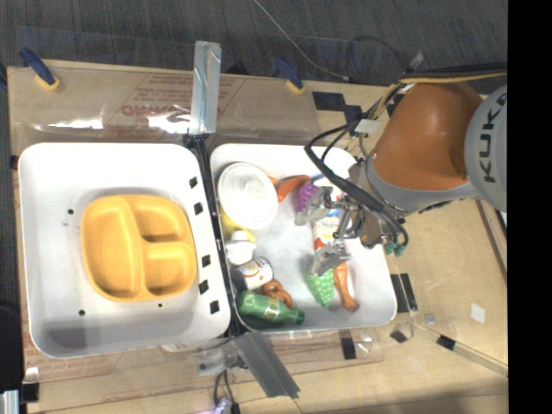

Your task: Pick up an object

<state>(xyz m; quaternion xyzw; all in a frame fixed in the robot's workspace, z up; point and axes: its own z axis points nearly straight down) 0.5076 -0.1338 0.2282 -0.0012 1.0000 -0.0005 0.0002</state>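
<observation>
My gripper hangs low over the right side of the right bin, under the grey and orange wrist. Directly below it lie a green toy and an orange carrot-like piece. A purple grape bunch and another orange piece sit just to its left. A small white item with a printed label shows at the gripper itself; whether it is held cannot be made out. Further left are a white round lid, a yellow item, a white and red toy and a green bottle.
The left bin holds a yellow divided tray. Black cables loop from the wrist over the right bin's far rim. A grey taped divider runs between the bins. Brown cardboard surrounds both bins.
</observation>
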